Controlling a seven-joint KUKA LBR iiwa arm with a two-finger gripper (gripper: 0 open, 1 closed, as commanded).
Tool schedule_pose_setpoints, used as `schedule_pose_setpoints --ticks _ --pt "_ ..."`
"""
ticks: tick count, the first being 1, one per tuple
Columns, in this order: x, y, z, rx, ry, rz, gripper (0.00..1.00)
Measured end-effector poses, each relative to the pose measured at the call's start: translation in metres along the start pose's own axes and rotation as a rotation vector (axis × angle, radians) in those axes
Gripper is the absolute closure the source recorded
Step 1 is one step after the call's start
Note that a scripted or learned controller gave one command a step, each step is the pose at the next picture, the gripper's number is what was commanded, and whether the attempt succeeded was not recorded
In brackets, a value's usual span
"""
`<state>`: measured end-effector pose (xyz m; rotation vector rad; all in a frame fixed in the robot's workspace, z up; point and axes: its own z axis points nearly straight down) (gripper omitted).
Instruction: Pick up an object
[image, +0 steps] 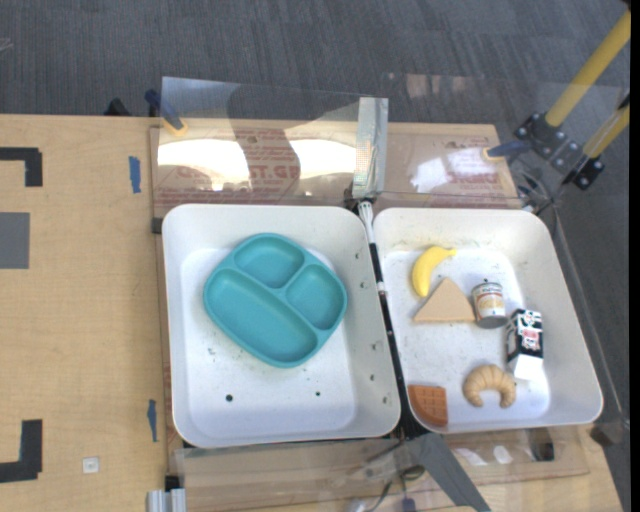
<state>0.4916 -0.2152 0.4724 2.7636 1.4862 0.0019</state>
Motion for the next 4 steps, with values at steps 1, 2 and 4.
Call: schedule_pose_setpoints --ticks 1,2,4 --pt "-0.006 -0.010 -0.013 0.001 0.000 0.342 1.00" --pt "-0.005 -0.011 -0.013 0.005 0.000 -0.357 1.00" --pt "-0.011 -0.006 -0.012 0.001 0.000 -0.506 1.00"
